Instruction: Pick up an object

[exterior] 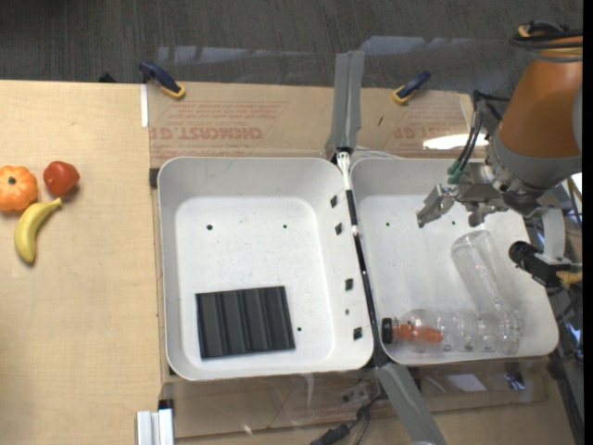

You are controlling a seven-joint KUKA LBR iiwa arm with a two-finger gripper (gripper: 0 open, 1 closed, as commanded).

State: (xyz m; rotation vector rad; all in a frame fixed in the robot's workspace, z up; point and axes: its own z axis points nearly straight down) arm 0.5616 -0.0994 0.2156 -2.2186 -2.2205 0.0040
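A black ribbed rectangular pad [245, 320] lies flat in the front of the left bin [176, 248]. The right bin [389, 248] holds a clear plastic bottle [481, 269] lying slantwise on its right side. A second clear bottle [456, 332] with an orange end rests along the front wall. My gripper [454, 209] hangs over the back part of the right bin, just up and left of the slanted bottle. Its fingers are spread open with nothing between them.
On the wooden table to the left lie a small orange fruit [16, 189], a red fruit [61, 178] and a banana [31, 229]. Cardboard [241, 123] held by two clamps lies behind the bins. A grey divider bar [348, 100] runs between them.
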